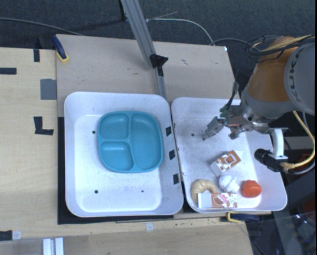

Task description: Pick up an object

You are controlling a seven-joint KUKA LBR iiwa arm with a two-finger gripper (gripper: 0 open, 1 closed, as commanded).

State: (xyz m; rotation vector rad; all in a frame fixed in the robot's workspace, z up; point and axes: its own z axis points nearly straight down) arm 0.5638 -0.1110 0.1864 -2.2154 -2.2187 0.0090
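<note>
The end effector [222,128] hangs spread and bare; the carton [225,162] just below it wants a straight descent, fingers straddling its short sides.

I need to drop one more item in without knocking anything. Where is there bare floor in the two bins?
In the left bin, a bare strip lies in front of the blue divided plate. The right bin is bare along its left wall, left of the gripper. Its near right corner is crowded: croissant, two cartons, red ball.
</note>
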